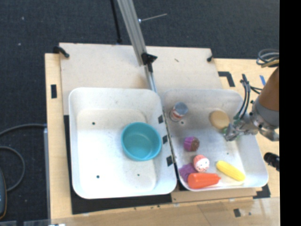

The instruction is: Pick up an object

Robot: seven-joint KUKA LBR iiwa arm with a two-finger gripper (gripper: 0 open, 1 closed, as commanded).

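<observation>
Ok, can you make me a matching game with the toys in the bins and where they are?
Things:
1. blue bowl
2. yellow toy
3. tan ball
4. orange carrot toy

Places:
A. right beside the claw
B. along the near edge of the right bin, left of the yellow toy
C. in the left bin
D. near right corner of the right bin

Pairs: 1-C, 2-D, 3-A, 4-B
</observation>
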